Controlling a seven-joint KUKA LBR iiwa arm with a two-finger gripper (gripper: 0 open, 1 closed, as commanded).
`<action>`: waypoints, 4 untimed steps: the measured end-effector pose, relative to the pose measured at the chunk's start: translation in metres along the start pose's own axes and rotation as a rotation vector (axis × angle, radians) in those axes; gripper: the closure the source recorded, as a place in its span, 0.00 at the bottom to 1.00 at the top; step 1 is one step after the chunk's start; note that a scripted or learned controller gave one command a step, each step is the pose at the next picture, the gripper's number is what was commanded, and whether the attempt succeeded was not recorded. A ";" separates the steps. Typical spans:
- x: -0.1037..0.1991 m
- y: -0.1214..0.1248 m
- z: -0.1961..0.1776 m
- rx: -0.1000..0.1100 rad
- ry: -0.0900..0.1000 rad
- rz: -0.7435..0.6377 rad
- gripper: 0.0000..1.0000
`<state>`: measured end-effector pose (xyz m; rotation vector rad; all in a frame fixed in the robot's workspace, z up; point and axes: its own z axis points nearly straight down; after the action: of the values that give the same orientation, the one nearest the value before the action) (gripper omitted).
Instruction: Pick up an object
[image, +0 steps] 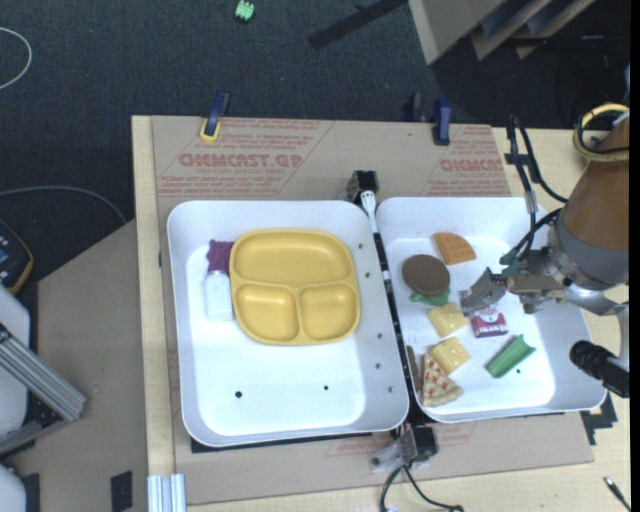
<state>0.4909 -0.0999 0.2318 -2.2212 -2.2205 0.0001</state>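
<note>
Table comes first, a pale wooden board with red lettering, and on it you have the two white bins side by side. Your left bin carries a yellow divided plate, with a purple packet and a small white bottle tucked against the plate's left edge. Your right bin carries the toy food. The arm comes in from the right over this bin, its orange band showing above the grey wrist.

The claw sits low over the middle of the right bin, pointing left. You cannot tell from this view whether it is spread or pressed together, and nothing is plainly seen pinched in it.

Around it you find the pieces you could take. A brown round patty lies to its left with a bit of green under it, and an orange slice of bread lies above that, near the far wall. A pale yellow cube lies just below and left of the claw, a small purple and white packet just beneath it. Nearer the front you have a yellow cheese wedge, a pizza slice touching it, and a green strip to the right, lying at a slant
</note>
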 end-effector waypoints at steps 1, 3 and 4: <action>0.005 0.008 0.050 0.007 0.002 -0.001 0.00; 0.008 0.014 0.149 0.005 0.002 0.000 0.00; 0.008 0.015 0.137 -0.002 0.000 0.002 1.00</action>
<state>0.5056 -0.0920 0.0950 -2.2246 -2.2189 -0.0016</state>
